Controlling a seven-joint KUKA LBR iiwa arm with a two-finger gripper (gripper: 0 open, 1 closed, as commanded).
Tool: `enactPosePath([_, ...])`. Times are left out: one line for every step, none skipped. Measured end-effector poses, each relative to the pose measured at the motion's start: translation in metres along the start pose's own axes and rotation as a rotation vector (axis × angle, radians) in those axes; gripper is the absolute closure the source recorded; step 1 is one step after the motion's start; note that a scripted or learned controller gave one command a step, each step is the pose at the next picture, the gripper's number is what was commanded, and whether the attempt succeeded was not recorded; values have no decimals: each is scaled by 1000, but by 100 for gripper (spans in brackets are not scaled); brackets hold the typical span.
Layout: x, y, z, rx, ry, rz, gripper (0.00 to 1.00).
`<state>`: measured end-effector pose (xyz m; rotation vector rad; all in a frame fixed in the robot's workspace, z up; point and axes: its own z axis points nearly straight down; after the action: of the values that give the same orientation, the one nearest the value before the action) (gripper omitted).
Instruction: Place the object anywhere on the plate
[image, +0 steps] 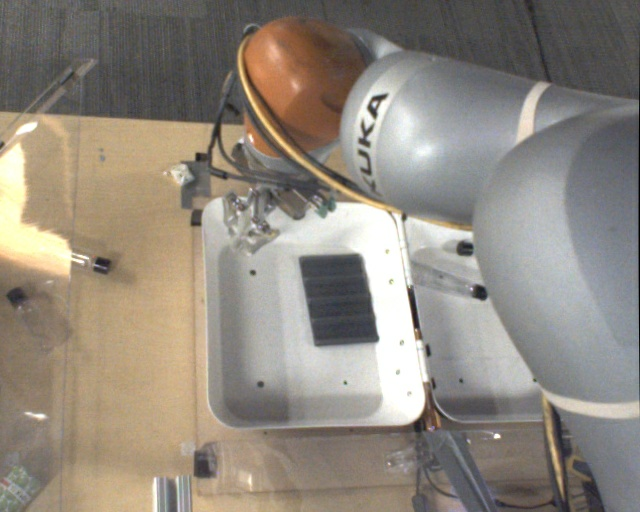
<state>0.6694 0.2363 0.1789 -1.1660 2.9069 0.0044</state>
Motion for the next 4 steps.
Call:
enactPosePath([5, -6, -23, 1, -2, -233, 100])
enactPosePath([7, -7, 18, -2, 0, -813, 100])
enactPosePath([0, 1, 7, -4, 0, -1106, 100])
enactPosePath([0, 0, -20, -4, -1, -1491, 100])
